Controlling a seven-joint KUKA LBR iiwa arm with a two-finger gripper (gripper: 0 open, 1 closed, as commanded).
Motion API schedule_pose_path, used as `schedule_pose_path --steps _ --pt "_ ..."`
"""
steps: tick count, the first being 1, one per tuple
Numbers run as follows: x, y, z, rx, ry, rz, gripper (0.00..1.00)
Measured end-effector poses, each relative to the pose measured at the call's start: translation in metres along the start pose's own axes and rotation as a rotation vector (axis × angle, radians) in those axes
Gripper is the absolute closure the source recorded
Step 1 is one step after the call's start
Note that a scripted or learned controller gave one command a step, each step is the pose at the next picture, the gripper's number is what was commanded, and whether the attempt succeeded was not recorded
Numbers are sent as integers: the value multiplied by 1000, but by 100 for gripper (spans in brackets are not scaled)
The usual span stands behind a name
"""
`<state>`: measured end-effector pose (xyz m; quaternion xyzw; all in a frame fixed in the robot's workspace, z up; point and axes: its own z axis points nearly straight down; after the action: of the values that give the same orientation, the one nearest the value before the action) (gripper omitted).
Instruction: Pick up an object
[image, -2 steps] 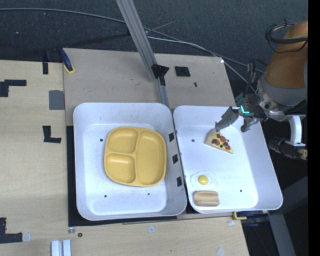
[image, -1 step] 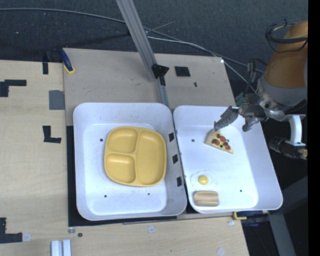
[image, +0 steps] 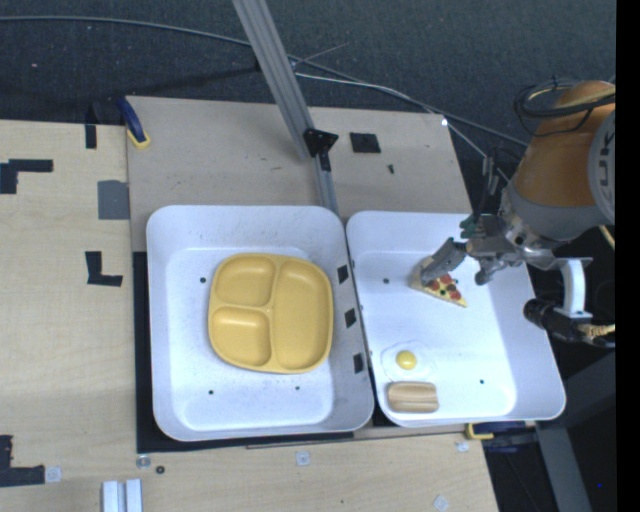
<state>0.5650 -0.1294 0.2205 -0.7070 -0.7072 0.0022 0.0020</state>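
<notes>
- Camera view shows a small toy pizza slice, yellow wedge with red dots (image: 444, 290), lying flat on the floor of the right white plastic bin (image: 500, 345), in its upper half. I judge this the thing being gone for, since it lies right under the gripper.
- One finger (image: 440, 266) slants down to the slice's upper-left edge and seems to touch it or hang just over it; the other finger (image: 487, 270) stands apart to the right, past the slice's upper edge.
- So the two-finger gripper (image: 463, 268) is spread wide and has hold of nothing: the slice lies below and beside the fingertips, not between them.
- A flat wedge gives little to pinch, so I expect the fingers must straddle it and come lower before closing.
- Well below the fingers, near the bin's front wall, sit a small yellow round toy (image: 405, 359) and, just beneath it, a tan bun-shaped toy (image: 412, 397), both clear of the approach.
- Far left of the fingers, the left white plastic bin (image: 175, 300) bears a yellow three-compartment plastic plate (image: 270, 312) lying flat at its middle.
- Grey arm with orange band (image: 560, 165) reaches in from the right.
</notes>
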Motion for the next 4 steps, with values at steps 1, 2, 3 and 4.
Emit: schedule_pose_path --steps 1,2,3,4 --pt "3 -3 64 1 1 -1 0" --pt "0 -8 110 1 0 0 0" --pt "1 -7 98 -2 1 -2 100" --pt "12 -8 48 -9 0 -2 100"
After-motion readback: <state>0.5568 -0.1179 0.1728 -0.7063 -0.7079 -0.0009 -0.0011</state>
